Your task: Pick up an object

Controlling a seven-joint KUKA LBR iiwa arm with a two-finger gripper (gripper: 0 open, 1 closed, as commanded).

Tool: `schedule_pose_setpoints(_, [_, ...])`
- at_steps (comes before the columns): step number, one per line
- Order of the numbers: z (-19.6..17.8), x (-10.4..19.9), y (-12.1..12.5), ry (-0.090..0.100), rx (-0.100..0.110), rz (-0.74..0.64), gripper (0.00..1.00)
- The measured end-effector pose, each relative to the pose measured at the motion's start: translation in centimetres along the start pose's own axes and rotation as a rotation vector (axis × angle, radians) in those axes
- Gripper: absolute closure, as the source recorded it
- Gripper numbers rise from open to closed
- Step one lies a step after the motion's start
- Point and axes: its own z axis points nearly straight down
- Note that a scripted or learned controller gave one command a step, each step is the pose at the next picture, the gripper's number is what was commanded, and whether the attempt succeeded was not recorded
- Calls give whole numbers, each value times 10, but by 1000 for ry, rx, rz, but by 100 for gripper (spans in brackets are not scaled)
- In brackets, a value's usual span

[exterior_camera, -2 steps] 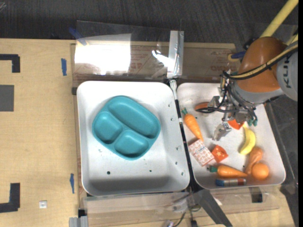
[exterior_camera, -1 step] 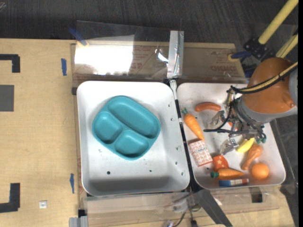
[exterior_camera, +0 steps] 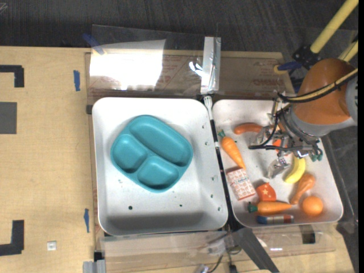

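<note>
My pincer [exterior_camera: 282,162], its state unclear, hovers at nine o'clock of the banana [exterior_camera: 295,171], probably light, smooth plastic; I'd grip mid-curve.

one fixed camera above, slanting down on both white bins [exterior_camera: 102,152], fairly close.

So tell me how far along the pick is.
Done: the arm has reached into the right bin, and the claw sits low among the toys, beside the banana. In hand: nothing that I can see; whether the claw has closed on anything is unclear. Left: grip one item, perhaps the banana or the carrot, and lift it. The blue tray in the left bin lies untouched.
</note>
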Motion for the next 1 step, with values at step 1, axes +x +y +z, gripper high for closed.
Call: schedule_pose_setpoints(1, [1,-24,-20,1,-1,-118,0])
